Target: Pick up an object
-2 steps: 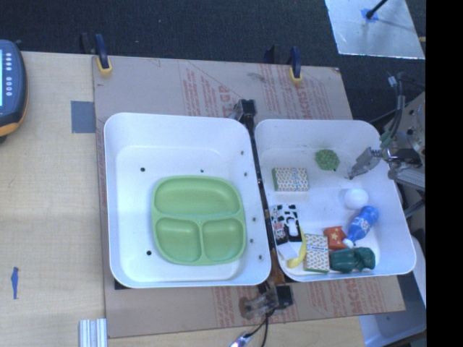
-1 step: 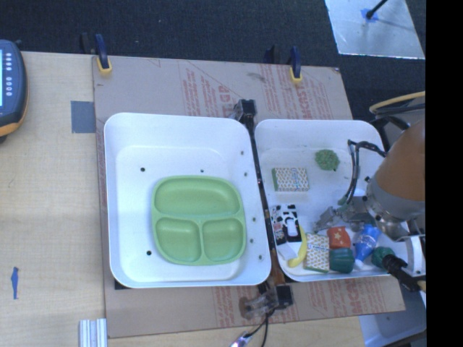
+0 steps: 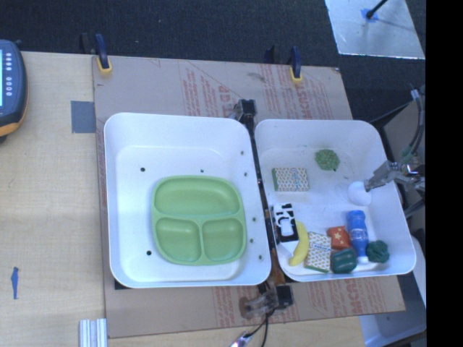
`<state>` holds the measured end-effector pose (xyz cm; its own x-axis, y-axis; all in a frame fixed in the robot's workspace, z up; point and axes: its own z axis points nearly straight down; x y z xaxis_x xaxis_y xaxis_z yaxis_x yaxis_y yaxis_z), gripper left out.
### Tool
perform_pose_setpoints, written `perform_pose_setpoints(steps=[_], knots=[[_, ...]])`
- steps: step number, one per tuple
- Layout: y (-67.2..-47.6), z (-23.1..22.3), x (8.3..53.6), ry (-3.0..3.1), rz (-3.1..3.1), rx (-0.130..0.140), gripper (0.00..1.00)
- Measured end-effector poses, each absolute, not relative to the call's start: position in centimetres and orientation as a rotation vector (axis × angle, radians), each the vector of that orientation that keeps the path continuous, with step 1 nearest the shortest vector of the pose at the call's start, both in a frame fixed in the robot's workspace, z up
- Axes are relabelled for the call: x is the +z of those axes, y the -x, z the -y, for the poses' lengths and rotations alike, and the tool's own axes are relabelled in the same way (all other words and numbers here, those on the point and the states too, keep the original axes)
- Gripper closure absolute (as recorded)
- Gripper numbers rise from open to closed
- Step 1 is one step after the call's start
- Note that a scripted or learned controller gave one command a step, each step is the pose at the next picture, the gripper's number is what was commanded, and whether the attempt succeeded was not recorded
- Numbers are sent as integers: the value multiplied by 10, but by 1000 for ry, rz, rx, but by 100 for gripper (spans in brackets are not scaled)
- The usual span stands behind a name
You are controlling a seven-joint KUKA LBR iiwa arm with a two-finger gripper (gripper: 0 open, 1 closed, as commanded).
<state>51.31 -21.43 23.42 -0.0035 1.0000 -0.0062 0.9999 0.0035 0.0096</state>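
The right bin holds several small objects. A white ball lies near its right wall, with my gripper just right of and above it, coming in from the right edge. A green bumpy ball and a patterned box sit farther back. Toward the front lie a blue bottle, a red block, a banana, a patterned card, a green pepper, a dark green piece and a black-and-white item. Nothing is seen held.
The left bin holds a green divided plate. Both bins rest on a cardboard sheet clamped to the wooden bench. A device sits at the far left edge.
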Motion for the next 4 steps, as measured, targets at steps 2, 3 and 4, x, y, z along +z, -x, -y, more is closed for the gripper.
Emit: perform_pose_setpoints(steps=[2,3,4], knots=[[-479,213,113,-2210,-2225,5,100],[-526,148,205,-2207,-2230,6,100],[-574,97,212,-2214,-2228,2,100]])
